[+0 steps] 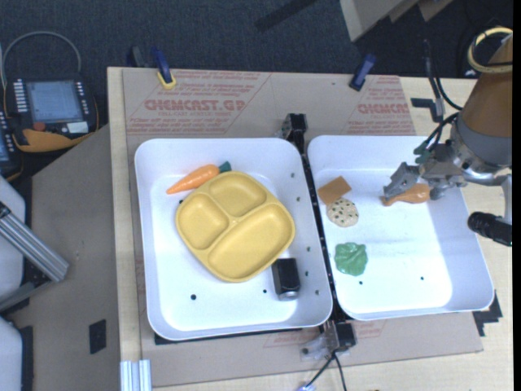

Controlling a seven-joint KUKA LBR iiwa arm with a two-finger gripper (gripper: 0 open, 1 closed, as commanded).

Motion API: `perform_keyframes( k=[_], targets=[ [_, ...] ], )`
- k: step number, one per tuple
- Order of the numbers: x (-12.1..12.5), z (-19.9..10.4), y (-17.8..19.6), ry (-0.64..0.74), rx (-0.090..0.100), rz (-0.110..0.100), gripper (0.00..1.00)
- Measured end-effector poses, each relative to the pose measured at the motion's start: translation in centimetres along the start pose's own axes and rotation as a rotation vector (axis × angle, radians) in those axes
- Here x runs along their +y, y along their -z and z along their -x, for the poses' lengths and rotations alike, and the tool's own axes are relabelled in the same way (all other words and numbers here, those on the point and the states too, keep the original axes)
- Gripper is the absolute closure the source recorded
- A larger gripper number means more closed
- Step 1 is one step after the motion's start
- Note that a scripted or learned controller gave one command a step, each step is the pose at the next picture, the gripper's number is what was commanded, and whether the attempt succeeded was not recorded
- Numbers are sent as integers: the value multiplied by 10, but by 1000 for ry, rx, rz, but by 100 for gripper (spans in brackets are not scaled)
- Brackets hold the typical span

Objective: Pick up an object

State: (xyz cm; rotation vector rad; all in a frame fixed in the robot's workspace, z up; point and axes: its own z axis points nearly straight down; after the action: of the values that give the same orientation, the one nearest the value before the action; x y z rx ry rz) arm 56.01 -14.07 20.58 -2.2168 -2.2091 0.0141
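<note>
My gripper (400,189) hangs over the upper middle of the right bin (456,292), reaching in from the right. An orange piece (413,195) shows right at its lower edge, partly covered by it, and I cannot tell whether it is held or lying on the bin floor. To the left in the same bin lie a tan cracker (334,190), a chocolate-chip cookie (343,212) and a green leafy piece (351,258).
The left bin (155,243) holds a yellow divided plate (234,226), a carrot (194,178) at its upper left and a small black block (286,277) near the front right. A ridge (313,218) separates the bins. Dark cables (440,104) trail above the wrist.
</note>
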Motion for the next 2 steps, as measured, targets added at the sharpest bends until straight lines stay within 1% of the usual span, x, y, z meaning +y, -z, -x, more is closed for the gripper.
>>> perform_keyframes(
  k=[1,2],
  targets=[
    [3,-1,8,4,-2,15,0],
    [-4,5,-44,3,-1,12,0]
  ],
)
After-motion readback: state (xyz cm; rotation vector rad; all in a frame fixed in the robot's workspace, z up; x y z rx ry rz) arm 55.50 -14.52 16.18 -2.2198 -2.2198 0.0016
